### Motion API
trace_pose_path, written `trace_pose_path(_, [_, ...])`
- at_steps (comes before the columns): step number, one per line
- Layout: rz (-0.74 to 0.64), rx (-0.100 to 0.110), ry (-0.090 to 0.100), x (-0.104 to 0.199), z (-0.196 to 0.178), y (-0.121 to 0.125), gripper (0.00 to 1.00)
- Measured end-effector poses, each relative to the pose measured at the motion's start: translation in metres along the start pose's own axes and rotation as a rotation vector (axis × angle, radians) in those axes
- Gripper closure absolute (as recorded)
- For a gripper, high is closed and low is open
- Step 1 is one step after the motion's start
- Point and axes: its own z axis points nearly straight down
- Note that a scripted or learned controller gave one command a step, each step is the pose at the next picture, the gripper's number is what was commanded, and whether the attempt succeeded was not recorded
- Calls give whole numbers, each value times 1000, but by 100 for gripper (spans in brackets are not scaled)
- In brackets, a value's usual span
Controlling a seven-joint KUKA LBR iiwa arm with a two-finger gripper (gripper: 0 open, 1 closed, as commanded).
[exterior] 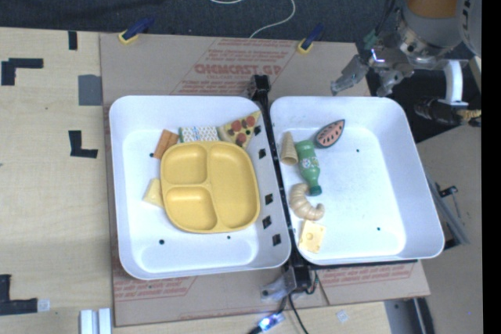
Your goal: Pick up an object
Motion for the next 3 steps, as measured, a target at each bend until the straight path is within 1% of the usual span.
trace_pose_path(1, [0, 4, -1, 4, 46, -7, 0])
trace_pose_path(2, [-1, 6, 0, 8, 111, -7, 0])
trace_pose_path(3, [0, 5, -1, 8, 158, -15, 0])
